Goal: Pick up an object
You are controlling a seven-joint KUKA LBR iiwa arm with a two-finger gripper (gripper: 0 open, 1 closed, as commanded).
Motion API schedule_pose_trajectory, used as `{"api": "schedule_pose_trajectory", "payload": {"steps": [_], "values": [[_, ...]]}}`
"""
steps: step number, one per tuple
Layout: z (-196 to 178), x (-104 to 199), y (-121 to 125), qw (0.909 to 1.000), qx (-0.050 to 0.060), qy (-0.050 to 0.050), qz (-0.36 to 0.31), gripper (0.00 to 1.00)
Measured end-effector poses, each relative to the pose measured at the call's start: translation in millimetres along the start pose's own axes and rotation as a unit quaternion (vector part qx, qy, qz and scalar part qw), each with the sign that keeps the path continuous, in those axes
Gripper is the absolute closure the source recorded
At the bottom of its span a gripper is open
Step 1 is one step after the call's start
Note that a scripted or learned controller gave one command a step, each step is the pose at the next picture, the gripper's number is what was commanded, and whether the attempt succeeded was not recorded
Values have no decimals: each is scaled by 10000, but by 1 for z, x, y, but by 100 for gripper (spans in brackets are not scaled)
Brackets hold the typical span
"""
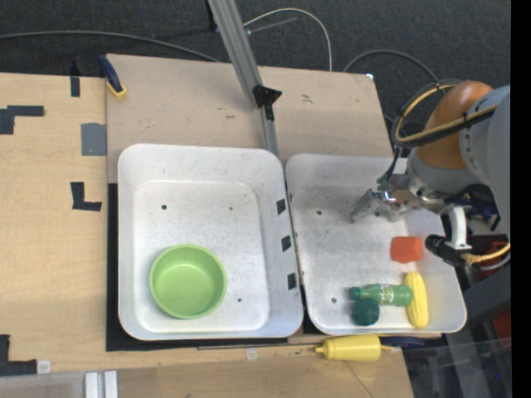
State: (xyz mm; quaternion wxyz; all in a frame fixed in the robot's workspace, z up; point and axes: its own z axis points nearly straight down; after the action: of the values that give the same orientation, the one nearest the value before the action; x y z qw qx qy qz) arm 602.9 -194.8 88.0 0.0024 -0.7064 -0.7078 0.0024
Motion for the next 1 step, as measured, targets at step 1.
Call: {"api": "schedule_pose_trajectory", "payload": {"steps": [1], "values": [[-14, 0, 1, 10000, -22, -4, -7, 100]]}}
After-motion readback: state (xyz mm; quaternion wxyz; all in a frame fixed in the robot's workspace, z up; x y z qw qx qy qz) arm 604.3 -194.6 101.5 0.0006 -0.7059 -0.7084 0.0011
